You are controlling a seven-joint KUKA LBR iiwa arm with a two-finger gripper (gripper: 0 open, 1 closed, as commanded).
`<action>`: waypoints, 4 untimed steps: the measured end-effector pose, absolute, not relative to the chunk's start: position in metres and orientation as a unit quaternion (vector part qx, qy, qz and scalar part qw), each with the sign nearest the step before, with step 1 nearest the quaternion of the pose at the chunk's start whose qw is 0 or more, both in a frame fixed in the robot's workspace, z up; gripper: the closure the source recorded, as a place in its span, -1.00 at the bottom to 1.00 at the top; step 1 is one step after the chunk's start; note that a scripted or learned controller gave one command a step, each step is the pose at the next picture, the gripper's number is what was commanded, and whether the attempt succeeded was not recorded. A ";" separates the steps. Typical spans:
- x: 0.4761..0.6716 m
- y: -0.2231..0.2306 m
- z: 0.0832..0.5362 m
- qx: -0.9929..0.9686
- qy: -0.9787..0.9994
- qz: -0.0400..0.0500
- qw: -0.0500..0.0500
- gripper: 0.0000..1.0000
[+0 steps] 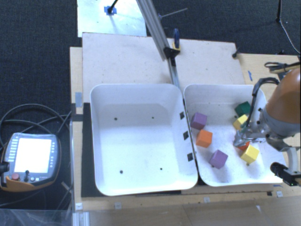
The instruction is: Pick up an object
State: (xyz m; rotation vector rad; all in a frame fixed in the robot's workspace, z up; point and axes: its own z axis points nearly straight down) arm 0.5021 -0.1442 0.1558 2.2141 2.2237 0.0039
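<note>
The desk [207,55] carries two white bins; the right bin [211,95] holds the blocks. The arm [284,102] reaches down there, its gripper [245,138] low over a red block [243,147] beside a yellow block [250,154] (whether it grips anything, I cannot tell). Best to centre on one block, clear of its neighbour, before closing.

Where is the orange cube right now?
The orange cube lies in the right bin, near its left wall, between two purple cubes.
</note>
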 end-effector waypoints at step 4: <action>0.557 -0.040 0.216 0.703 0.711 0.002 0.000 1.00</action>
